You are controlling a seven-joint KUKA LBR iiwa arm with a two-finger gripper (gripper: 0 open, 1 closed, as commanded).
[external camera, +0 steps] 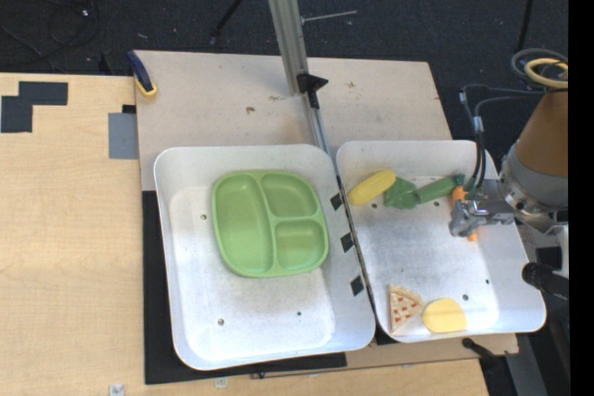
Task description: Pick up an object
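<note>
Grey and orange, my arm (543,148) is reaching in from the right side of the bench, hanging over the right-hand rim of the right bin (436,329). My gripper (464,223) is pointing down into that bin near its right edge, in the upper half. It is too small and blurred for me to tell how it is set, and I am not seeing any object clearly caught in it. A small orange bit (471,236) is showing right at its tip, and another orange spot (458,192) just above it, but I cannot tell what these are or whether I am touching them.

The right bin is holding several things. A yellow corn-like piece (371,187) is lying near the bin's upper left, tilted, and just beside it, seemingly touching, a green piece (419,193) is stretching towards my gripper, its far end lying close by the gripper's upper side. Down at the bin's lower edge a pizza slice (402,306) is lying flat, and a rounded yellow object (445,316) is sitting just to its right, very near or touching. Both are lying well apart from my gripper.

The left bin (186,311) is holding a green divided plate (271,223) with three compartments, sitting in the bin's upper middle. The two bins are standing side by side, their inner rims meeting.
</note>
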